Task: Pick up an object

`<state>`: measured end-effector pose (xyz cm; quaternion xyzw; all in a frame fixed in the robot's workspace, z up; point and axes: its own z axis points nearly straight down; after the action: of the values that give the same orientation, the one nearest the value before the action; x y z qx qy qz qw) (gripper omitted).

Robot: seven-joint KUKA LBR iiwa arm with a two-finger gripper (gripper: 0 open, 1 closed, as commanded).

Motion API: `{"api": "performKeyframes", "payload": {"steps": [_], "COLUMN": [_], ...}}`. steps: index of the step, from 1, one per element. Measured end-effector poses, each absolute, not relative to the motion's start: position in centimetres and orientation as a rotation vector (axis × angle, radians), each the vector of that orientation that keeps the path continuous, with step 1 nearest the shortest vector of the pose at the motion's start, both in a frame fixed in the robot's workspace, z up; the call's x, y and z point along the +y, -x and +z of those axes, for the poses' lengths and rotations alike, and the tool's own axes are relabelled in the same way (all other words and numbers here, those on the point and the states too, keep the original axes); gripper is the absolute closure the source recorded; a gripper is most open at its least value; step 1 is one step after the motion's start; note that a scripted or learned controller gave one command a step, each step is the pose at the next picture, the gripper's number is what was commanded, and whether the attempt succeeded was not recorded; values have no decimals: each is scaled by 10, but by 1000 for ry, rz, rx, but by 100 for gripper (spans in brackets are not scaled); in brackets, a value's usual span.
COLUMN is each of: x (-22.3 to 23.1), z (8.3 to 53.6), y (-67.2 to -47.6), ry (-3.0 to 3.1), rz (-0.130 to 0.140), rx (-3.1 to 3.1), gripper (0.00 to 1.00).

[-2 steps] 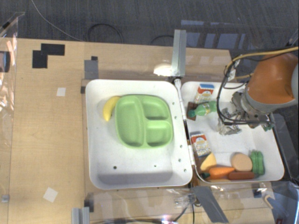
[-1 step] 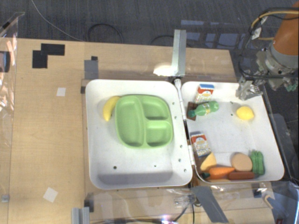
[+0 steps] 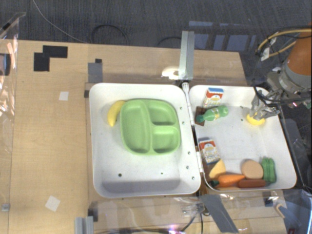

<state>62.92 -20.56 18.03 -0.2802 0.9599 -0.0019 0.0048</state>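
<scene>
the fingers (image 3: 260, 112) reach down in the right bin (image 3: 287, 152), tips touching a small yellow object (image 3: 255, 120) just below them; whether they pinch it or stand spread, i cannot tell. a green bottle (image 3: 213, 114) lies well left of the fingers.

arm (image 3: 296, 74): grey metal, showing a round shape | band: orange, sitting at the top of the wrist, looking smooth and shiny | cables (image 3: 273, 40): yellow and black ones curling near the arm's upper part | gripper (image 3: 262, 111): thin, grey and dark, showing small metal parts and thin wires hanging around it
</scene>
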Motion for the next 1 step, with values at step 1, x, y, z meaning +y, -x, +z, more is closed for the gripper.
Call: {"api": "performKeyframes", "payload": {"steps": [1], "x": [-63], "z": [188], "y": [-672], "ry": [1217], "rz": [0], "rx": [2882], "gripper": [100]}}
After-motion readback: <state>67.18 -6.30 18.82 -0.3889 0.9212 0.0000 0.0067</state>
